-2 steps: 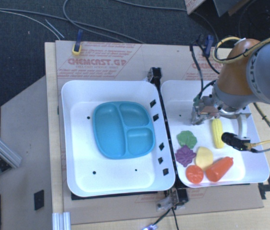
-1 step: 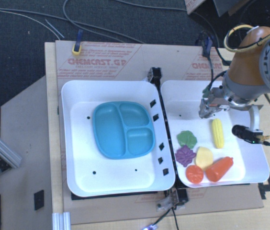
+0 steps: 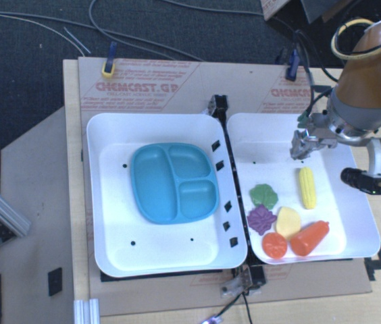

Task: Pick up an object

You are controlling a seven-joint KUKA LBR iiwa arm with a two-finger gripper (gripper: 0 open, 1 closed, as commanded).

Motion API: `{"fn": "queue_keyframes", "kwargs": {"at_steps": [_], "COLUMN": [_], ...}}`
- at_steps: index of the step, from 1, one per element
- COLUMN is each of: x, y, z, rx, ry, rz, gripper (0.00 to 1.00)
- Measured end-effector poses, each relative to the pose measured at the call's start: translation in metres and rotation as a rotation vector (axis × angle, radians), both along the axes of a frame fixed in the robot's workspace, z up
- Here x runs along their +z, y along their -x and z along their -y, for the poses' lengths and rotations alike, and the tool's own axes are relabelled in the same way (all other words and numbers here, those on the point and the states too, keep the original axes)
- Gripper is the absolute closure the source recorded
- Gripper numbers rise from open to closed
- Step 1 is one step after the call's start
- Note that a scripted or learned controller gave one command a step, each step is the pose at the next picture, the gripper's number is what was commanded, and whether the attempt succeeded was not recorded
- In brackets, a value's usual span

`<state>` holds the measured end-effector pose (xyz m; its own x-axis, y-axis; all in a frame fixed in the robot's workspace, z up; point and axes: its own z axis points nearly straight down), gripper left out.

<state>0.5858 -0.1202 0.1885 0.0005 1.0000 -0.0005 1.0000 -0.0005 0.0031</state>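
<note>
The arm is reaching in from the right over the right bin (image 3: 363, 201), its orange-banded wrist bending down toward the bin's upper part. By my reading, this is the approach step: nothing is being carried yet. The gripper (image 3: 301, 147) is hovering just above the corn cob (image 3: 307, 187); whether it is open cannot be told. Next it needs lowering squarely over the cob.
</note>
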Motion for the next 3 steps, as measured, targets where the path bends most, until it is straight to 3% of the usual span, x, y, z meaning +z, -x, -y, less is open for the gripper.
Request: {"fn": "queue_keyframes", "kwargs": {"at_steps": [1, 3], "x": [0.061, 0.048], "y": [0.004, 0.032], "z": [-0.006, -0.121], "rx": [0.002, 0.006], "ry": [0.0, -0.004], "rz": [0.004, -0.007], "gripper": [1.0, 1.0]}}
